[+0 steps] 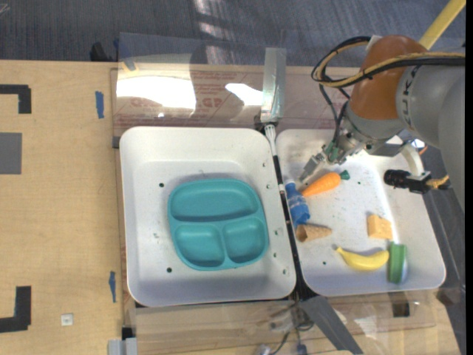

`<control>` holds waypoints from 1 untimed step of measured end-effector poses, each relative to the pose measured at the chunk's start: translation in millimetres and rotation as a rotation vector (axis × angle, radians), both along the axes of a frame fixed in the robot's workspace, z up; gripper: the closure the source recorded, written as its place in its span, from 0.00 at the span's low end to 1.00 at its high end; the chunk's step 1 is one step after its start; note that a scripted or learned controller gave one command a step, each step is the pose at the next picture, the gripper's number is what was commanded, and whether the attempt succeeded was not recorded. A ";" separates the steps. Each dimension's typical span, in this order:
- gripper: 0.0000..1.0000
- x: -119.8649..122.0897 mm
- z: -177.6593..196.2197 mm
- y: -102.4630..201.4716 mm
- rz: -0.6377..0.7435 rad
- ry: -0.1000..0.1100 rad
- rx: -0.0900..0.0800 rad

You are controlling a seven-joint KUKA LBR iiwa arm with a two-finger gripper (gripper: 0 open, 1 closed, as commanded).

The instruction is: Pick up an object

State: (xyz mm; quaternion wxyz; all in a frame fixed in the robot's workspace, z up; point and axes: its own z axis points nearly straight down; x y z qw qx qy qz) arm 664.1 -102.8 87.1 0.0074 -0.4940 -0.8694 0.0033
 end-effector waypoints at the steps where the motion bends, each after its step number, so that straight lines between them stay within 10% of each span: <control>1: 0.00 -35.3 0.1 4.7 0.079 -0.021 -0.001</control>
